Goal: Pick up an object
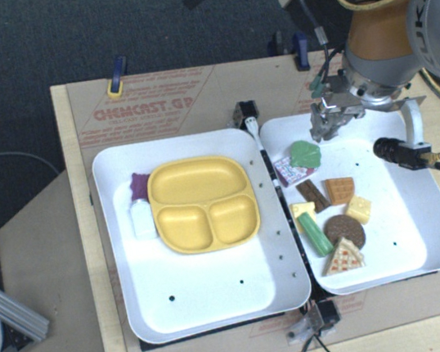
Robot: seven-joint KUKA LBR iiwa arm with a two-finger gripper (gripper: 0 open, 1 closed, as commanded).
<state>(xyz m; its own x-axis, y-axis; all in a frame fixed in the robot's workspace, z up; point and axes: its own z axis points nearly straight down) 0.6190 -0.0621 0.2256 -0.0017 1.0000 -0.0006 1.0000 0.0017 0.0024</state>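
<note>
Seemingly, the gripper was hung just beside the green piece in the right bin; whether anything was gripped could not be told. A miss was judged likely, since the toy foods were crowded together.

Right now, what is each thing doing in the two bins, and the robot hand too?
gripper: hovering above the right bin's top left, near the green piece
yellow plate: flat in the left bin, right way up
white bottle: lying beside the plate
green piece: lying in the right bin
round cookie: lying flat
waffle wedge: lying flat
</note>
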